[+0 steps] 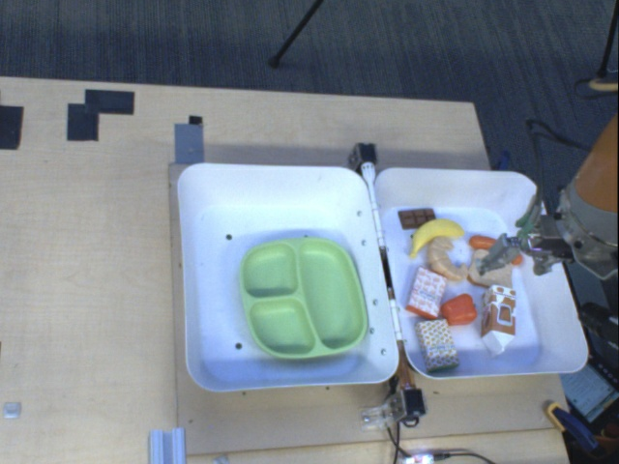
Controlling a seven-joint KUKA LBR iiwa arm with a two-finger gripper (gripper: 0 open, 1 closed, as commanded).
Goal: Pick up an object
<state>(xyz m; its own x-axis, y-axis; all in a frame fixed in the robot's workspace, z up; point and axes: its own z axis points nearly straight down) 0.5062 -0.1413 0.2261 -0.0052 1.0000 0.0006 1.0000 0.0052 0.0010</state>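
Note:
The right bin (pixel 551 341) holds several small objects. Among them are a yellow banana (pixel 437 232), a brown bar (pixel 416 217), a pale pastry (pixel 447 257), an orange carrot-like piece (pixel 483 243), a red-and-white packet (pixel 424 292), a red pepper-like piece (pixel 458 308), a brown-and-white carton (pixel 499 313) and a patterned box (pixel 437 344). My gripper (pixel 507 252) reaches in from the right. It sits low over a tan, bread-like piece (pixel 486 275), just right of the orange piece. Nothing is visibly lifted.
A green divided plate (pixel 303 298) lies in the left bin (pixel 208 211). A raised divider (pixel 382 259) separates the two bins. The arm's grey wrist and orange band (pixel 595 187) hang over the right bin's far right edge.

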